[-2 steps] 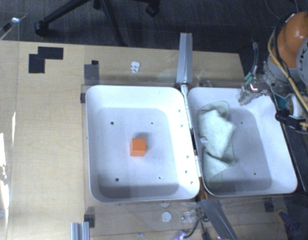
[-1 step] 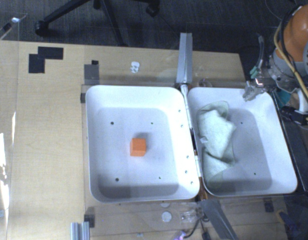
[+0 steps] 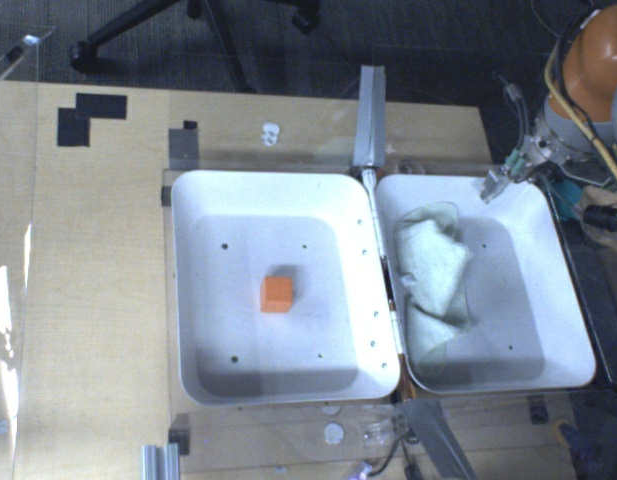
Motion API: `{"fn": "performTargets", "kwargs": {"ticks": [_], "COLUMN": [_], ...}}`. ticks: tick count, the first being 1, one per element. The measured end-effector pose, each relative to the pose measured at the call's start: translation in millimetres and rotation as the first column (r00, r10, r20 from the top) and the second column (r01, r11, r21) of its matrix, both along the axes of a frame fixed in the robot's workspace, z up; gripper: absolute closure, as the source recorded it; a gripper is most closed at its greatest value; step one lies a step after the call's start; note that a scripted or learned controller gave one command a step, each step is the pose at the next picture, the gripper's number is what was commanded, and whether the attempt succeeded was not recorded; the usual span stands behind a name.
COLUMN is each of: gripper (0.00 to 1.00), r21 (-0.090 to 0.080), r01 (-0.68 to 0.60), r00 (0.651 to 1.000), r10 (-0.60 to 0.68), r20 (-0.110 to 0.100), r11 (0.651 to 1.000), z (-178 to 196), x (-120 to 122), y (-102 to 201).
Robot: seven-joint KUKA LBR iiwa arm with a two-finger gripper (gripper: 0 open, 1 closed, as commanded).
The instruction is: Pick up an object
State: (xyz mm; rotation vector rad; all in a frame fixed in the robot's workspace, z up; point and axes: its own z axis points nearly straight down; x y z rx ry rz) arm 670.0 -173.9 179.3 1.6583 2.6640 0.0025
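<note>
- Bench layout: two shallow white bins sit side by side, their inner rims touching. The left bin (image 3: 203,208) and the right bin (image 3: 558,268) are divided by a grey metal post (image 3: 371,118) that rises at the far end of the seam.
- Candidate objects: an orange block (image 3: 277,294) lies flat near the middle of the left bin's floor, well apart from every wall. A crumpled white cloth (image 3: 433,268) lies in the left half of the right bin, close to the shared rim, with a piece of clear wrapping that appears to sit around it.
- Arm position: the gripper (image 3: 495,185) hangs over the far right corner of the right bin, near its rim. The orange band (image 3: 593,63) above the wrist shows at the upper right.
- Finger state: cannot be determined; the tips are small and blurred at this angle. Nothing is seen between them.
- Contact: the gripper is apart from the cloth and well apart from the block.
- Progress, as judged: nothing is lifted; both objects rest on their bin floors. The pick is not yet done.
- Remaining steps, as judged: select a target, move above it, descend, close, and lift. The cloth is the nearer target; the block needs a reach across the shared rim.
</note>
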Motion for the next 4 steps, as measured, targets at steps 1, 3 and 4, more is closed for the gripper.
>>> {"fn": "performTargets", "kwargs": {"ticks": [1, 3, 4], "gripper": [1.0, 1.0, 1.0], "r21": [0.0, -0.002, -0.003], "r01": [-0.002, -0.133, -0.384], "r00": [1.0, 0.991, 0.923], "r10": [0.002, 0.133, 0.384], "r20": [0.005, 0.005, 0.002], "r11": [1.0, 0.991, 0.923], "z": [11, 4, 7], "x": [2, 2, 0], "y": [1, -10, -31]}}
